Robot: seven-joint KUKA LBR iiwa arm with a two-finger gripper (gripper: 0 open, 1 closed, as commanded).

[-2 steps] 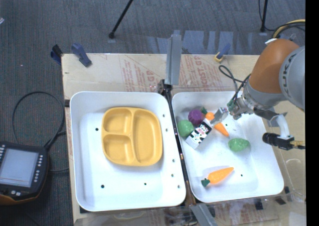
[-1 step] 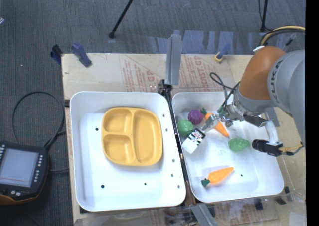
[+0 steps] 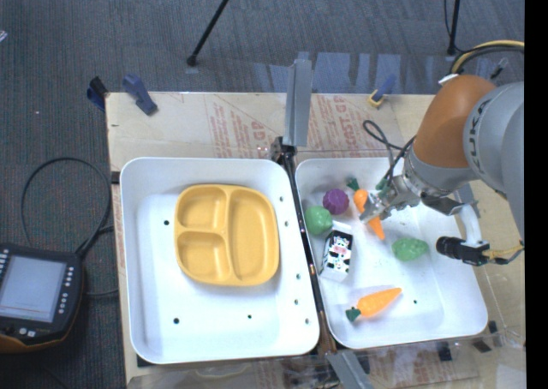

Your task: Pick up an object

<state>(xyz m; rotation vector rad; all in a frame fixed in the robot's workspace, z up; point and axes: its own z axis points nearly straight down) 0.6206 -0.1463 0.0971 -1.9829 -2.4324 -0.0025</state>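
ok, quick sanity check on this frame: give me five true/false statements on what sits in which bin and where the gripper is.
1. The yellow tray lies in the left bin. True.
2. The purple toy is in the left bin. False: it lies in the right bin, near the divider.
3. The gripper is over the right bin. True; it is close to a small orange piece.
4. The carrot lies on the yellow tray. False: it is on the right bin's floor, near the front.
5. The cow-print carton stands beside the carrot at the far right wall. False: it lies by the divider.
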